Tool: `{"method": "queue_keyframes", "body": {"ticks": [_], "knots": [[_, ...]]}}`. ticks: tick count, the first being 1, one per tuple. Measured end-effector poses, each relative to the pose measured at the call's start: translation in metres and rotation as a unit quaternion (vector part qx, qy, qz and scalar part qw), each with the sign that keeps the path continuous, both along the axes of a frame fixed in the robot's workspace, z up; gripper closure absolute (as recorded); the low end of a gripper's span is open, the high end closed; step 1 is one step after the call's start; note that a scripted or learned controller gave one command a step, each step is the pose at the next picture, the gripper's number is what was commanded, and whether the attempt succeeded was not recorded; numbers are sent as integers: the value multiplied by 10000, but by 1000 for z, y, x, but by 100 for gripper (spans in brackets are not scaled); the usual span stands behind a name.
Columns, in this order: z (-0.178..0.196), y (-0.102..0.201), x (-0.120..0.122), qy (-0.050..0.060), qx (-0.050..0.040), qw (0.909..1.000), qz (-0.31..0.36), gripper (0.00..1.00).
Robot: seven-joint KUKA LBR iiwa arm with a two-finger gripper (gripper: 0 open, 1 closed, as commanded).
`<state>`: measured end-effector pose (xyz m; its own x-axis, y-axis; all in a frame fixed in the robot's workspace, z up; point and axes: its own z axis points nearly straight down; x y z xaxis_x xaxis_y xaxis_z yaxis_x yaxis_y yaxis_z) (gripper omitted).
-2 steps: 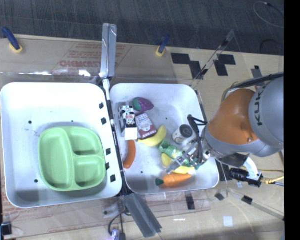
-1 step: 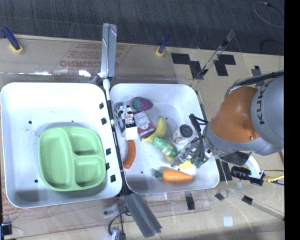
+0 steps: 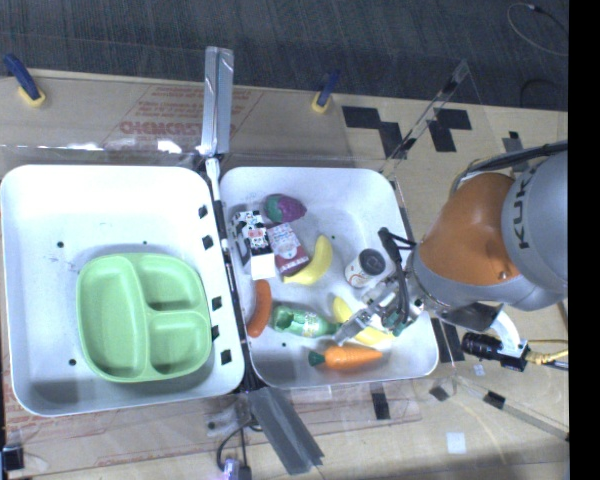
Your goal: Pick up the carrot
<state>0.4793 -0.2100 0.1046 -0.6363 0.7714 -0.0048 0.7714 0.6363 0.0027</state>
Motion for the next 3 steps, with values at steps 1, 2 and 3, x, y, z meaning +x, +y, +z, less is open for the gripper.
{"method": "queue_keyframes", "body": {"ticks": [1,2,3], "knots": [[-13,59,-3,38,18,9999,-116,0],[-4,59,-2,42,21,9999,-92,100],[71,18,-2,22,8,10000,38,100]]}}
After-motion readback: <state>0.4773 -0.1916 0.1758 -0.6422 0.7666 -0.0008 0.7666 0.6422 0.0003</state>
